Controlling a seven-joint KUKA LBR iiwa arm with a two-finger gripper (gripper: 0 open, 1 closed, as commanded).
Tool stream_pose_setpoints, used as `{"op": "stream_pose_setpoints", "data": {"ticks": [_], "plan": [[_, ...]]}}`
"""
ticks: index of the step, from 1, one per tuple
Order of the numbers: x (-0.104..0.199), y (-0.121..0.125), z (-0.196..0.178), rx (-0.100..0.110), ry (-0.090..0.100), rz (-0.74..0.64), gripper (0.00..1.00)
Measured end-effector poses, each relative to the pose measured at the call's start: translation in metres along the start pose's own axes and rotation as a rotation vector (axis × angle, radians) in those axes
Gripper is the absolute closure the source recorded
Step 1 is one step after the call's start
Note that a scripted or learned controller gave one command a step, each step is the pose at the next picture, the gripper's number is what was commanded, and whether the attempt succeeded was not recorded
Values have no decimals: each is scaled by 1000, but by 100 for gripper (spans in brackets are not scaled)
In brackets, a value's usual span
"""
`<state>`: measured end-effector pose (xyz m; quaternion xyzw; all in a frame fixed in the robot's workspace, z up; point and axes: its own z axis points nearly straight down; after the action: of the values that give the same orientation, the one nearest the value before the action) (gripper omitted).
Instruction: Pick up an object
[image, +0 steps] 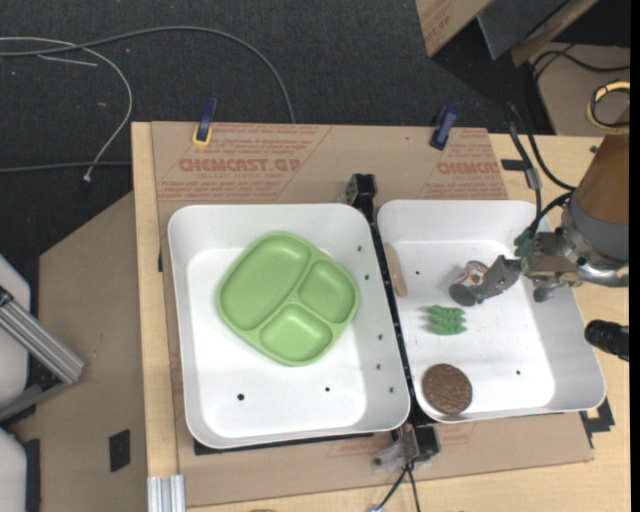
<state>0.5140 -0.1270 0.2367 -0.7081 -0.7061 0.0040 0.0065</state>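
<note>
My gripper (470, 288) reaches in from the right and hangs low over the middle of the right bin (520, 345). A small grey, white and red thing (473, 272) lies right at its tip; whether it is gripped cannot be made out. Just below the tip lies a small green leafy toy (446, 320), apart from the gripper. A brown round disc (447, 388) rests at the bin's front left corner. A thin tan stick (396, 270) lies along the bin's left wall.
The left bin (200, 300) holds a light green divided plate (288, 297) near its middle. Blue clamps (205, 120) hold the cardboard at the back edge. The arm's grey body (600, 225) stands over the right bin's right rim.
</note>
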Motion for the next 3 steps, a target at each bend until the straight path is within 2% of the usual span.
{"op": "stream_pose_setpoints", "data": {"ticks": [1,2,3], "plan": [[0,2,-6,-13,-2,-3,0],[0,-4,54,-8,-1,-2,0],[-1,5,109,-12,-2,-2,0]]}}
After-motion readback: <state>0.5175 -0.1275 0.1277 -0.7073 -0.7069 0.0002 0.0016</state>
